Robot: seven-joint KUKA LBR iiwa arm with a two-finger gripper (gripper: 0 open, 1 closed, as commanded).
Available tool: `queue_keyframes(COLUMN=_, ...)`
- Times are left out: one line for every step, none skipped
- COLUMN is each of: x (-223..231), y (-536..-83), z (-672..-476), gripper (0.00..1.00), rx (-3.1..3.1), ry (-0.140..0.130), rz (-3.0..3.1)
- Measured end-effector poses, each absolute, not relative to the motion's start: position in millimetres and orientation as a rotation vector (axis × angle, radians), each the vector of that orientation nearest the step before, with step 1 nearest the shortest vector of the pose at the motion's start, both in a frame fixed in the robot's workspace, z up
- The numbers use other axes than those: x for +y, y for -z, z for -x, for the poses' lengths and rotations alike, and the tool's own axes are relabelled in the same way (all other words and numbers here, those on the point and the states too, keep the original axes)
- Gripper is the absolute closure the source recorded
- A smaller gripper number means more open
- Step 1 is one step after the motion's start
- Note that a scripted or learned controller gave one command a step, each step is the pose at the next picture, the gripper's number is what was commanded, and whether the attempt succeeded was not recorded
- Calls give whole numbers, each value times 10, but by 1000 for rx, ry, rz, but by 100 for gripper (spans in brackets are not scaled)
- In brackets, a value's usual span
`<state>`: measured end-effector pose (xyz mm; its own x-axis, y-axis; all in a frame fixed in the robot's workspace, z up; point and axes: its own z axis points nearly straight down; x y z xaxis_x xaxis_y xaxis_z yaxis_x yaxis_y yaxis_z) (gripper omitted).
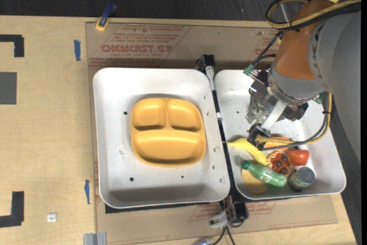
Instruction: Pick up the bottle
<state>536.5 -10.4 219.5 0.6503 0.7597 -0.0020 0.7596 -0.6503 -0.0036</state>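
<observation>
So, progress check: basically nothing is done yet. The green bottle (265,174) is lying on its side near the front of the right bin (234,94), resting across a yellow banana (250,149), with its cap pointing toward the divider between the 2 bins. It's packed in with clutter: a red thing (296,156) just behind it and a round can-looking thing (303,177) right at its base end.

The hand (257,115) hangs over the middle of that same bin, behind the pile and clearly not on the bottle. Honestly I can't tell from this angle if the hand is open or closed, but I see nothing gripped in it.

The left bin (109,123) just has a yellow 3-compartment plate (168,129), which isn't relevant here.

What's left, I'd say: move forward over the bottle, drop down, grab it, lift. That's the whole job.
</observation>
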Motion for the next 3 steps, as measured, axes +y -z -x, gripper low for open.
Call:
queue_keyframes(x=-687, y=-1842, z=-4786, gripper=100, rx=-1700, ry=-4, rz=2638)
queue_keyframes(x=-684, y=-1842, z=-4788, gripper=0, rx=-1700, ry=-3, rz=2638)
queue_keyframes(x=-803, y=-2194, z=-5509, gripper=0, rx=-1613, ry=0, rz=2696)
